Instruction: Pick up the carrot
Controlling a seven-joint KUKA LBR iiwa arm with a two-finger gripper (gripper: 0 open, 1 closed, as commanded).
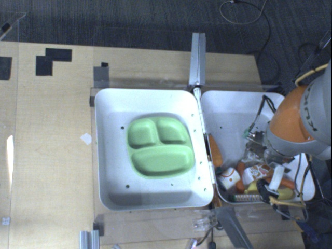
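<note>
The left bin [106, 154] holds a green tray [160, 146] with three compartments, bare white floor on all sides of it. The right bin [228, 108] has its clutter crowded into the near end; its far half is bare. The carrot [215, 153] lies along the left wall, by the divider. The arm [298, 121] covers the right side, and the gripper [258, 148] is too hidden to tell whether it is open. Beneath it, what may be a red-and-white cup [229, 178] sits among small items hard to identify.
</note>
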